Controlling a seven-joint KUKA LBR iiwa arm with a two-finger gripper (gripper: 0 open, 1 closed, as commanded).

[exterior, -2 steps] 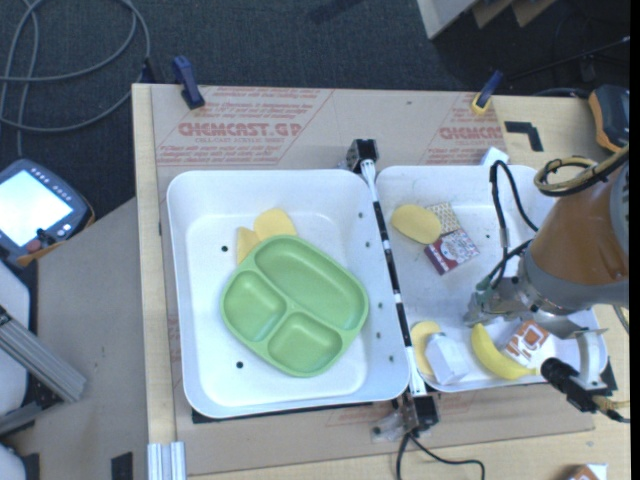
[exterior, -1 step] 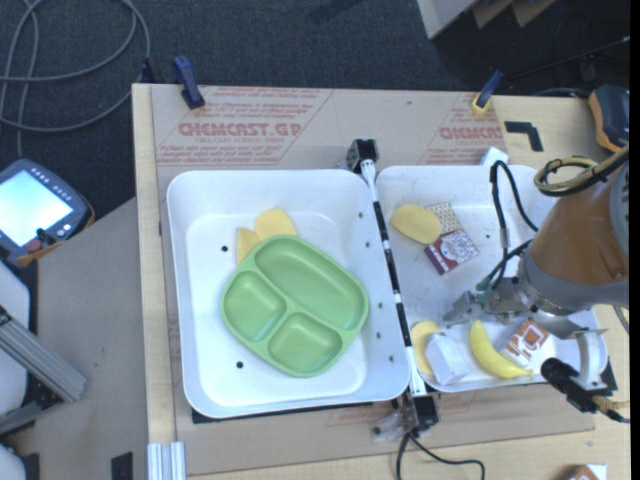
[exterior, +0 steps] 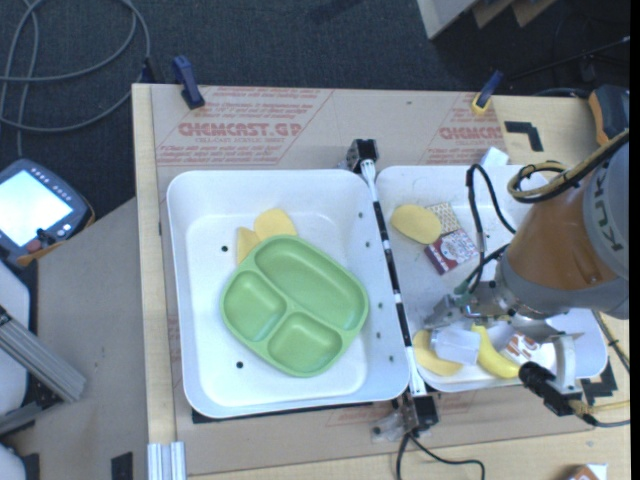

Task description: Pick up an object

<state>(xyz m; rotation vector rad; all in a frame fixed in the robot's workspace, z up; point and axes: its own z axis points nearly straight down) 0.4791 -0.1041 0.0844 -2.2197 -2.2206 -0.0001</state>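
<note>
Jaws [exterior: 462, 330] hang low in the right bin [exterior: 590, 363] over a banana [exterior: 440, 358], their spread not discernible, so you are mid-reach; next, you must close squarely on it and lift.

Plainly a robotics lab: two shallow white plastic bins [exterior: 190, 298] side by side on a brown cardboard-covered bench [exterior: 250, 128] held by blue spring clamps [exterior: 187, 81] at twelve o'clock; grey-and-orange industrial arm [exterior: 565, 248] at three o'clock; loose black cables [exterior: 70, 28] on dark carpet at ten o'clock; handheld control pendant with lit screen [exterior: 35, 208] at nine o'clock.
</note>
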